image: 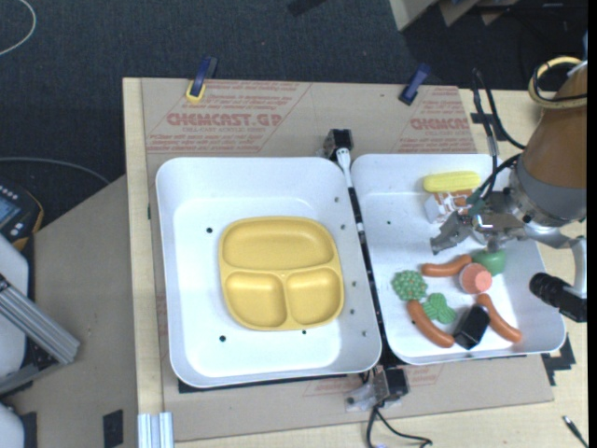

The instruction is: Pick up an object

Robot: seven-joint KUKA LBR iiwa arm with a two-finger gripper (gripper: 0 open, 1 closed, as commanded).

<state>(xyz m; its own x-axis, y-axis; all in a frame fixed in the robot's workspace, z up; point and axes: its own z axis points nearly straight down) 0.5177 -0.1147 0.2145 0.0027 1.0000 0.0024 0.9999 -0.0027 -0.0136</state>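
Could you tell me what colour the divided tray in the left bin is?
The divided tray is yellow, seen in the camera view.

You see a dark carpeted floor (140, 26) beyond the bench board (280, 110), which is brown with red lettering. Two clamps, one yellow and blue (199, 80) and one blue (414, 84), sit on the board's far edge. A thin cable (19, 12) loops on the floor, well left of the board.

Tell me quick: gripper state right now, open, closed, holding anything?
Gripper: low in the right bin, near the yellow corn; open or closed cannot be told, and nothing visibly held.
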